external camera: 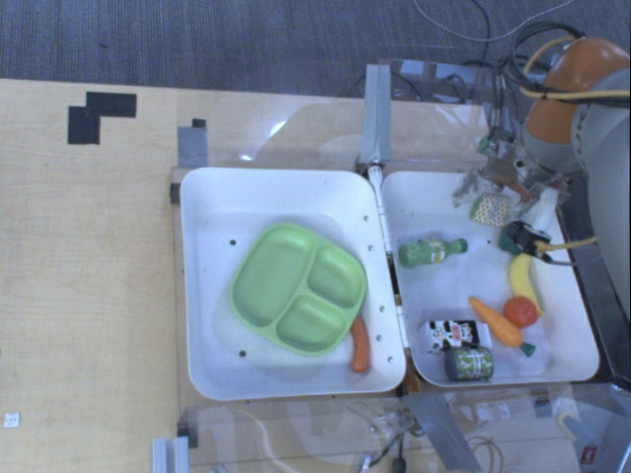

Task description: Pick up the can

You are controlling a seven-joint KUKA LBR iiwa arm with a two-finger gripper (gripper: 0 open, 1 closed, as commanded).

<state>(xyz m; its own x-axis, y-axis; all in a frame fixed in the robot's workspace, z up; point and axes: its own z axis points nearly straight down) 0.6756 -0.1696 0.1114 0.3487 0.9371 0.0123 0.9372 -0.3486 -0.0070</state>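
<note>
Pale wooden worktop [89,264] carries two white bins; the end effector [508,187] hovers at the right bin's [424,363] far side, its grip state impossible to tell. Well toward the camera from it, the can [468,364] lies beside a carton [457,334].

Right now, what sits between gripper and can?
Camera view: between the gripper and the can lie the carrot and milk carton.

Bright, even overhead light fills a slightly soft picture. Pale glare streaks the clear panel [296,131] behind the white bins [207,264]. Shadows beneath objects are faint and short.
</note>
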